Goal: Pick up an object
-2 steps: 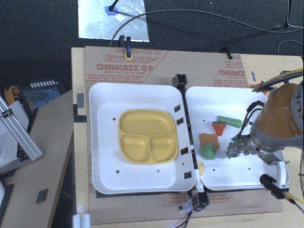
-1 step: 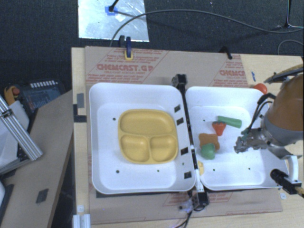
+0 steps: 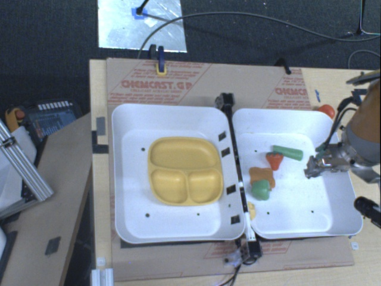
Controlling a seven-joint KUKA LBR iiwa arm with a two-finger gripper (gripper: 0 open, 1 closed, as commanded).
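In the right bin [image 3: 297,216] lie a toy carrot with a red tip and long green top [image 3: 283,155], a brown and green toy piece [image 3: 261,182], and a small yellow bit [image 3: 250,210] by the bin's left wall. My gripper [image 3: 314,168] hangs over the right side of this bin, to the right of the toys and apart from them. Nothing shows between its fingers.
The left bin [image 3: 128,219] holds a yellow divided plate [image 3: 184,170]. A black divider strip [image 3: 234,165] runs between the bins. An orange object [image 3: 325,109] sits just behind the right bin's far corner. Cables cross the floor behind the bench.
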